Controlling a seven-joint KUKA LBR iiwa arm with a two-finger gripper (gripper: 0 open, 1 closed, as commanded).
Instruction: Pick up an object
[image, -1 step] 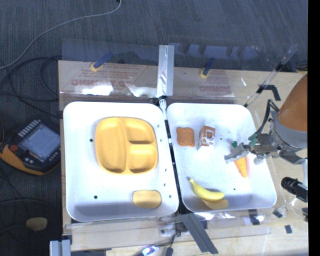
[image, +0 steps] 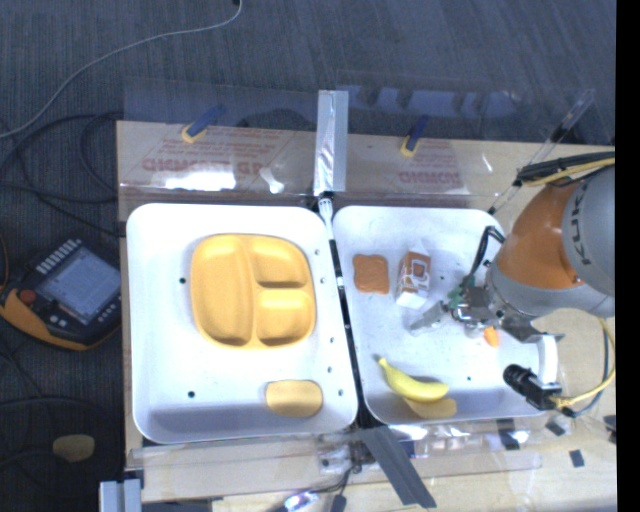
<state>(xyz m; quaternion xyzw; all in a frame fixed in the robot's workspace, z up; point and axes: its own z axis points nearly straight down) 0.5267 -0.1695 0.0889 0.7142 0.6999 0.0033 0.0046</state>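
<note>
Two white bins sit side by side on the surface (image: 575, 165). The left bin (image: 160, 300) holds two things: one yellow divided tray (image: 252, 290) with three compartments, and one tan oval piece (image: 294, 397) near the bin's front edge.

The right bin (image: 440, 225) holds one orange-brown square piece (image: 371, 274), one small white-and-brown carton (image: 414, 278) just beside it (its printing is too small to read), one banana (image: 411, 381) near the front wall, and one flat orange-yellow piece (image: 438, 407) touching the banana's underside. A small orange bit (image: 490, 337) lies close to the arm's wrist.

The gripper (image: 443, 311) is low in the right bin, right of the carton and above the banana. A grey finger (image: 427, 318) points left toward the carton's lower corner, but whether the gripper is released or clenched cannot be told, and nothing can be seen held in it.

Behind the bins lies a clear sheet with red lettering (image: 205, 155), seen reversed and blurred, so unreadable; a second patch of red print (image: 430, 176) lies on the right half. Two blue-and-yellow clips (image: 201, 124) pin that sheet. White letters on the arm's orange band (image: 545, 245) are partly cut off at the edge. On the floor to the left rests one handheld control pad (image: 62, 293).
</note>
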